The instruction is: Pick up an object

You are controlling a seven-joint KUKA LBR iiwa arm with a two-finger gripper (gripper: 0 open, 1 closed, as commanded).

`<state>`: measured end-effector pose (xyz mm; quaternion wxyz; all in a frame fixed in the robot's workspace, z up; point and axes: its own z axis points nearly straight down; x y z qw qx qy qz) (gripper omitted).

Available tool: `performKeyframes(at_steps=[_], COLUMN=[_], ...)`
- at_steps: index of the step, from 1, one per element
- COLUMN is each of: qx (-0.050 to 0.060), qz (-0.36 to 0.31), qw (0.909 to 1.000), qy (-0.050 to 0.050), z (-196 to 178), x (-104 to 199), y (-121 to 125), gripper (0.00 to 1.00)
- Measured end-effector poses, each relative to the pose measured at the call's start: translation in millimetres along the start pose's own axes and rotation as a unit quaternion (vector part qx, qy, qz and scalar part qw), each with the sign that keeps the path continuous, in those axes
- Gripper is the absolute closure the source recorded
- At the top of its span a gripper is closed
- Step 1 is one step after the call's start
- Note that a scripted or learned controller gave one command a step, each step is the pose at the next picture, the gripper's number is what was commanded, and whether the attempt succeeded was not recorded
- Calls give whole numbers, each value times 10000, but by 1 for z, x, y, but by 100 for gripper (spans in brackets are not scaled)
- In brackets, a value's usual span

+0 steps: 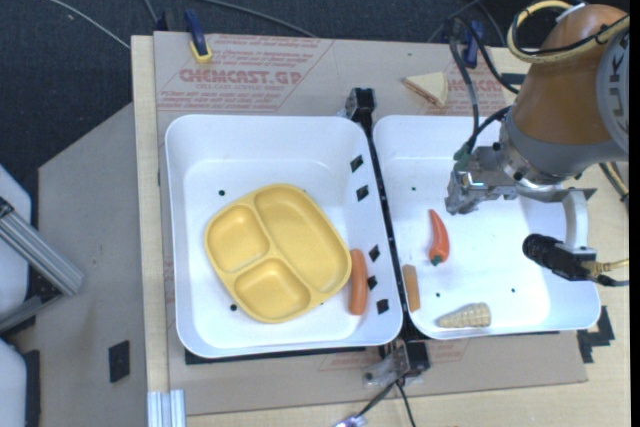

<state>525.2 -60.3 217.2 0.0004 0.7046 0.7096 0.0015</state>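
In the right bin [520, 140] lie a red chili pepper [438, 236], a small orange sausage [411, 286] by the left wall, and a pale corn cob [466, 317] near the front edge. My gripper [462, 195] hangs above the bin's middle, just up and right of the chili's top end. I see nothing between its fingers. In the left bin [190, 155] sits a yellow divided plate [277, 252], and an orange carrot [357, 281] lies beside its right rim.
A sandwich wedge [428, 89] rests on the cardboard behind the right bin. Black clips line the wall between the bins. A blue clamp [197, 35] holds the board at the back left. Cables trail at the right.
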Motion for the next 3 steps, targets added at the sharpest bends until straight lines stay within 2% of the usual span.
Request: performKeyframes(at_steps=[3], qx=[-1], qz=[7], qw=[10000], qy=[3], z=[-27], x=[148], y=[52], gripper=[100])
